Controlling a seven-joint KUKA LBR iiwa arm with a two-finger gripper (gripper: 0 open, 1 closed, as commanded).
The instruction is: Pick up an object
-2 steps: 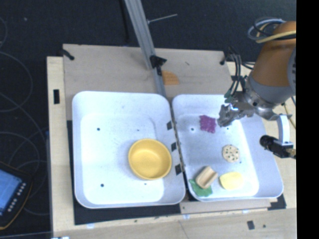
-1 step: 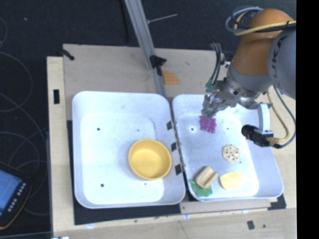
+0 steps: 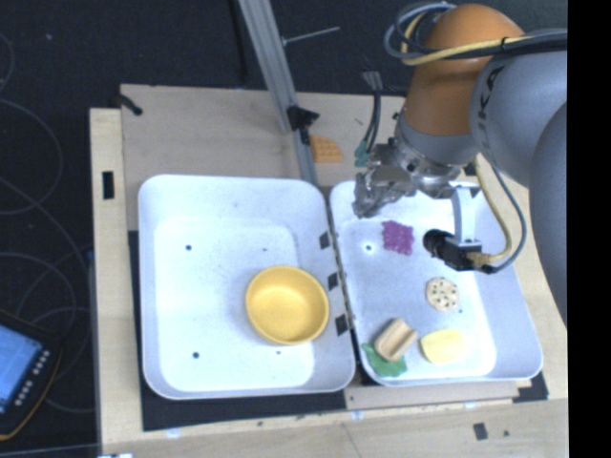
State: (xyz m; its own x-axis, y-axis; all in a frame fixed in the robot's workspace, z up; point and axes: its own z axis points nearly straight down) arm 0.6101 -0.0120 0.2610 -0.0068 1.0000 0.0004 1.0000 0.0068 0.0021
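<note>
My gripper [image 3: 368, 203] hangs over the far left corner of the right bin [image 3: 506, 337], and I see nothing between its fingers. A purple grape-like bunch [image 3: 397, 237] lies just to its right on the bin floor. Nearer the front lie a round speckled cookie [image 3: 442, 295], a yellow lemon-like piece [image 3: 442, 346] and a tan bread-like block [image 3: 393, 337] resting on something green [image 3: 382, 363]. In the left bin [image 3: 191, 256] sits a yellow bowl [image 3: 285, 304].
A grey metal post [image 3: 272, 65] slants up from the gap between the bins. A small orange waffle-like piece [image 3: 325, 149] lies on the bench behind the bins. A black cable connector [image 3: 449, 246] hangs off the wrist above the right bin.
</note>
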